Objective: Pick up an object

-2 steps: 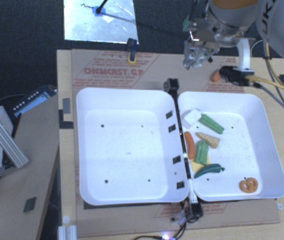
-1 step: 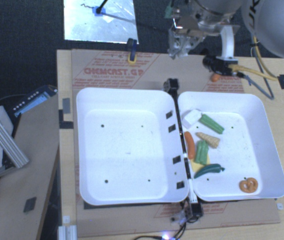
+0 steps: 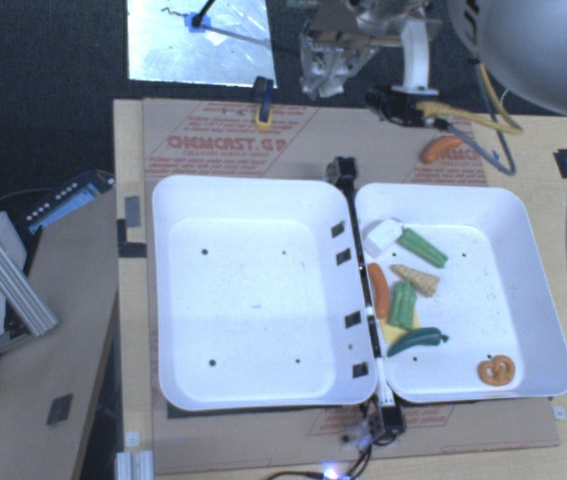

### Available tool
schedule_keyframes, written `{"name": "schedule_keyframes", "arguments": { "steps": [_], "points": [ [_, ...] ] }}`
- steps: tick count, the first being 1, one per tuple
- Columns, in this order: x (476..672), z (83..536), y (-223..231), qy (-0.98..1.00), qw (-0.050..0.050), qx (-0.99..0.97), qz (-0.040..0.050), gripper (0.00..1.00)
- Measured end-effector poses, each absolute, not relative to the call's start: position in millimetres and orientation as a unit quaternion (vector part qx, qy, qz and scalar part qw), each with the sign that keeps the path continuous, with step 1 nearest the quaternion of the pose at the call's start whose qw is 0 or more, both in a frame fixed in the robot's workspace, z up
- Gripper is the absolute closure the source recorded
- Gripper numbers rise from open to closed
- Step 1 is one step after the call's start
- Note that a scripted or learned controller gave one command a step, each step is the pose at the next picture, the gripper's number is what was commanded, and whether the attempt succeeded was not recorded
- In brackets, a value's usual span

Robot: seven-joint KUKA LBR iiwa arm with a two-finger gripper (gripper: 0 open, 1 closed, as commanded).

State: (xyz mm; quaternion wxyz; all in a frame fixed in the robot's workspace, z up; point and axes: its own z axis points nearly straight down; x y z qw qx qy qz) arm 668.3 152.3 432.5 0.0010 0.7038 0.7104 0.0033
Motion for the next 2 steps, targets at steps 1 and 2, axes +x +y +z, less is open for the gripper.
{"name": "schedule_keyframes", "arguments": {
  "steps": [1, 2],
  "points": [
    [668.4, 471, 180, 0.710, 0.001, 0.705, 0.0031, 1.00],
    [668.2, 513, 201, 0.709, 0.001, 0.705, 0.0033, 1.00]
  ]
}}
